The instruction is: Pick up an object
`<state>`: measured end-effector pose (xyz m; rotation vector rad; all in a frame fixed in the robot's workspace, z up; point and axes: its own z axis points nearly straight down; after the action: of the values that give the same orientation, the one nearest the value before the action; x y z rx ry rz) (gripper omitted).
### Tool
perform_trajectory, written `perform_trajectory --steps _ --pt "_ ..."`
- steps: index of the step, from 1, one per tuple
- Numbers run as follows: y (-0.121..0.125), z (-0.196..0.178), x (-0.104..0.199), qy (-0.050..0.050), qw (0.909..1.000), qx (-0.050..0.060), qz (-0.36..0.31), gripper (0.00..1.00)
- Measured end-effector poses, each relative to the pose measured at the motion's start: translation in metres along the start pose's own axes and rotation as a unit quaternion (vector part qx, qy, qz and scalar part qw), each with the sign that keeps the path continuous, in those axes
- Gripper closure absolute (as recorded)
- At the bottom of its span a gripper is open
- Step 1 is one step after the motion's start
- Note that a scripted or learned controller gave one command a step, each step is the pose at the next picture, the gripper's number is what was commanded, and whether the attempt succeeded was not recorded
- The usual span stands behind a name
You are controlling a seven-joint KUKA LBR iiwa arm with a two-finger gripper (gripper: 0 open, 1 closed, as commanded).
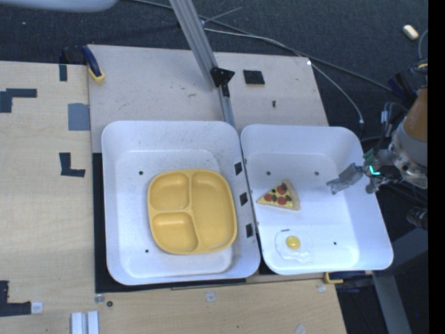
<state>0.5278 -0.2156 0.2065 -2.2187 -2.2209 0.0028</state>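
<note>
Here, 2 shallow white bins sit side by side on the bench (167, 99). The left bin (118, 207) holds a yellow plate (191, 211) with 3 compartments, lying flat near the bin's middle, with nothing in its compartments. The right bin (348, 252) holds 2 toy foods: a pizza slice (279, 196) with red and dark toppings, lying left of the bin's middle, and a fried egg (292, 245) just below it, near the front wall. The 2 toys lie apart from each other and from the walls.

The claw (345, 178) reaches in over the right rim of the right bin, its grey tip well to the right of the pizza slice and touching neither toy. Whether its fingers are apart or together cannot be told at this angle. Behind it, the arm (411, 145) shows at the right edge, with an orange patch above the wrist.

The bench is pale wood, with a lighter board under the bins and dark tape marks (69, 164) on its left part. A metal rail (195, 37) slants down from the top to a black clamp (222, 76) just above the gap between the bins. A yellow and blue clamp (92, 62) sits at the board's upper left corner. Dark carpet (313, 12) lies beyond the bench, with thin cables (332, 75) running across it.
</note>
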Motion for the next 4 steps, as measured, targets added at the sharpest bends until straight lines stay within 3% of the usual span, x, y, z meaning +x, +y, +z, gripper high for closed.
perform_trajectory --steps 1,3,4 --pt "0.000 0.000 0.000 0.000 1.0000 -0.001 0.000 0.00" --pt "-0.003 0.118 0.000 0.000 1.0000 0.000 0.000 0.00" --pt "-0.003 0.105 0.001 0.000 1.0000 -0.001 0.000 1.00"
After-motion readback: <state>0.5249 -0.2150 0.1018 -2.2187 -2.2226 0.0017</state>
